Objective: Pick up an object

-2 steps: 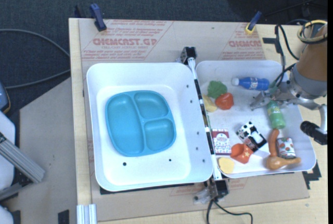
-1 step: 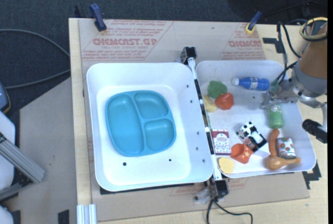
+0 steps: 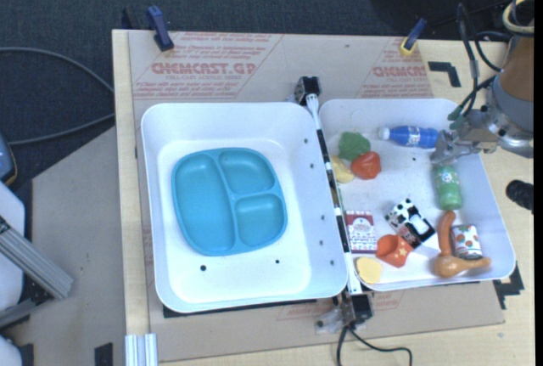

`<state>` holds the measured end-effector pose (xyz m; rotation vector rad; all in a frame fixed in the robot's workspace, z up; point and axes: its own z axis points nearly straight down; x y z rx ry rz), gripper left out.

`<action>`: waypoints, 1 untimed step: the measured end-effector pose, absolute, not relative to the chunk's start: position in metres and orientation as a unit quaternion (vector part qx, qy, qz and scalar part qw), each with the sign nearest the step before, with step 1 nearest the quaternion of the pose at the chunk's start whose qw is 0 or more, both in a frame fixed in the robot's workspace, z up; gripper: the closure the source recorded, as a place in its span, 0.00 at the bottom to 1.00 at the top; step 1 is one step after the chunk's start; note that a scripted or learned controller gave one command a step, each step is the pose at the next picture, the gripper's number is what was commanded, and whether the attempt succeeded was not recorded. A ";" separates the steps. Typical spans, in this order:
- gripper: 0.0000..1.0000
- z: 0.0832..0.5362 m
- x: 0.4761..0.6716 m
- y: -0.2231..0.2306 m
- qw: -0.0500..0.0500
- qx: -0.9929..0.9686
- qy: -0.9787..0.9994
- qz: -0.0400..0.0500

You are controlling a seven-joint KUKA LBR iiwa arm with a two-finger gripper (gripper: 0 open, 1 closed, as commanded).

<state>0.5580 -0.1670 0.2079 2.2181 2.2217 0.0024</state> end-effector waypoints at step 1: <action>0.00 0.207 0.557 -0.167 0.000 0.707 0.708 0.000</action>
